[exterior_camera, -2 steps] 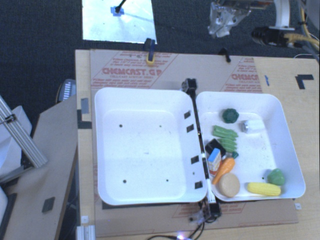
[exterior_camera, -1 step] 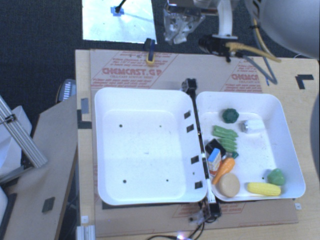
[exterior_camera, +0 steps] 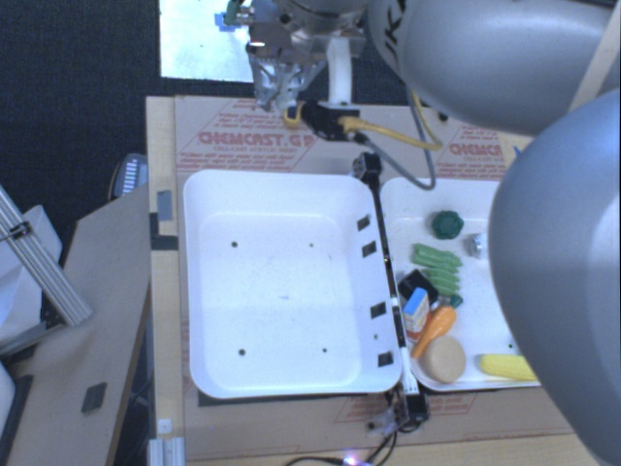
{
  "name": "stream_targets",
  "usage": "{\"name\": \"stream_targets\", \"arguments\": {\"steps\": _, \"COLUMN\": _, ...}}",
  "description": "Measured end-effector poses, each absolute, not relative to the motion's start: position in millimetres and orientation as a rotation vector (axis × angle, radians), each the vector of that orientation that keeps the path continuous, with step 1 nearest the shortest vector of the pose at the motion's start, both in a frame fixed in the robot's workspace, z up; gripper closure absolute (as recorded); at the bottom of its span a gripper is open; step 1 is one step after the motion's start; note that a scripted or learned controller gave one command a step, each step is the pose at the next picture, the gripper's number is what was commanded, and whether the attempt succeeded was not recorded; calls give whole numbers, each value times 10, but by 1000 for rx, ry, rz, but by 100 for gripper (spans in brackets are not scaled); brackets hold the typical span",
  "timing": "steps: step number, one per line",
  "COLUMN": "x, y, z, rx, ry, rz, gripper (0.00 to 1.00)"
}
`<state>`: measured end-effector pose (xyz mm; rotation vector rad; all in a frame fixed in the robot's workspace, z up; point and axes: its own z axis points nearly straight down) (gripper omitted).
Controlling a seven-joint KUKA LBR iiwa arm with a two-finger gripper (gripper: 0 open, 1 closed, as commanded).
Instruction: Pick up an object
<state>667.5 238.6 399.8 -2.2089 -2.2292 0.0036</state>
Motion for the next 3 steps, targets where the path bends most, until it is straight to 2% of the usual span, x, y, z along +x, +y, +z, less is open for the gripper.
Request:
{"name": "stream_targets", "arguments": {"steps": 1, "x": 6230, "y": 2345, "z": 5462, "rx": -2217, "ry": -2235, "rz": -27, "gripper": 100}}
{"name": "stream_targets", "arguments": {"steps": 2, "x": 6699, "y": 2338, "z": 4629, "rx": -2221, "ry": -2221, "rz": 3, "gripper": 100}}
{"name": "stream_targets", "arguments": {"steps": 3, "x": 6679, "y": 2338, "z": 3756, "rx": -2219, "ry": -2218, "rz": 11, "gripper": 100}}
